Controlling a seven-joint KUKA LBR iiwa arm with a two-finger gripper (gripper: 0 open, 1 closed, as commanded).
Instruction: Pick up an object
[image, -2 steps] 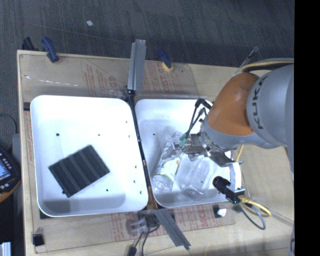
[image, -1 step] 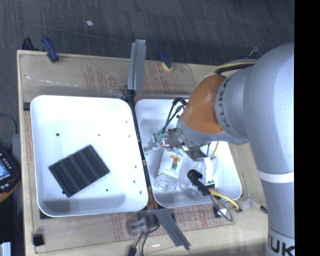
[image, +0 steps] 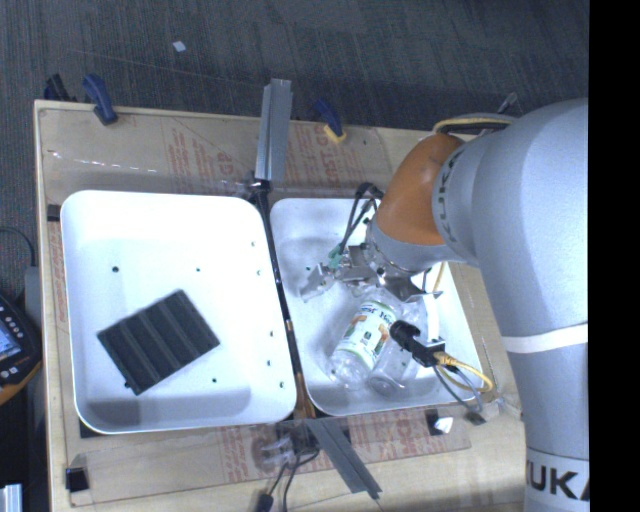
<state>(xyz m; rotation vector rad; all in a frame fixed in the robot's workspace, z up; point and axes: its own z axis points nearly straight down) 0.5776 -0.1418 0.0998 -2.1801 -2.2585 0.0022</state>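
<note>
Clear plastic was what the bottle (image: 372, 343) was made of, and it lay on its side in the right bin (image: 300, 225), its long axis running from upper right to lower left. The gripper (image: 345, 262) was just above and to the left of the bottle's upper end, near it but not around it, as far as the camera view showed. Whether the gripper was apart or together, I cannot tell. The grey arm (image: 520, 230) reached in from the right and bent down over the bin, its orange band (image: 418, 200) above the wrist. A dark ribbed panel (image: 158, 340) lay in the left bin (image: 90, 215), well apart
</note>
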